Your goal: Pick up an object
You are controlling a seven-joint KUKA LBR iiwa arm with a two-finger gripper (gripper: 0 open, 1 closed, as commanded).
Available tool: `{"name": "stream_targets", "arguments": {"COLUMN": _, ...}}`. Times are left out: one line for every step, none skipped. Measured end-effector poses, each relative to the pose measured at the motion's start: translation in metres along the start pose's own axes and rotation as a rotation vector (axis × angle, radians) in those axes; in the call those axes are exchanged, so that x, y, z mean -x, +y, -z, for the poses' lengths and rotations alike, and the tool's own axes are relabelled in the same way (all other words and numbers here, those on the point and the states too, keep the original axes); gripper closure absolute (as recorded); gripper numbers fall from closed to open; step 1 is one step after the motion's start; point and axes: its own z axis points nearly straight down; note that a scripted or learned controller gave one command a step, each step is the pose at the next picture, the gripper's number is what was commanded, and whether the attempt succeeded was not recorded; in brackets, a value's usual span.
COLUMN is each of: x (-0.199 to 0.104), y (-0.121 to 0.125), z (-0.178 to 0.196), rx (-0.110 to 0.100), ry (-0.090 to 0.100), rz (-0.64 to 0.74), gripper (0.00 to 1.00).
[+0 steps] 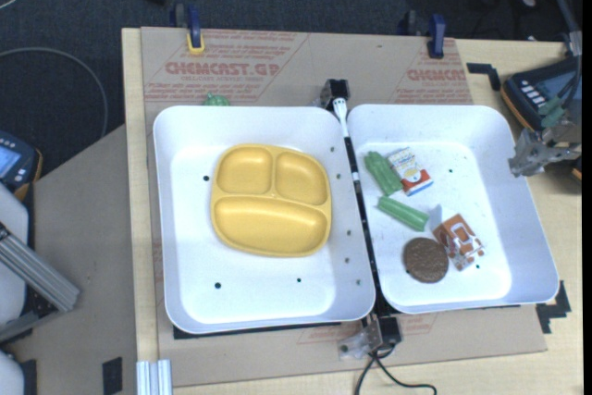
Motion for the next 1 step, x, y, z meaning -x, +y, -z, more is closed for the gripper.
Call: {"name": "stream_targets", "arguments": {"x": 0.0077, "y": 0.0000, "z": 0.0097, "rx": 0.000, "ry": 0.000, "rz": -0.002, "gripper": 1.00}}
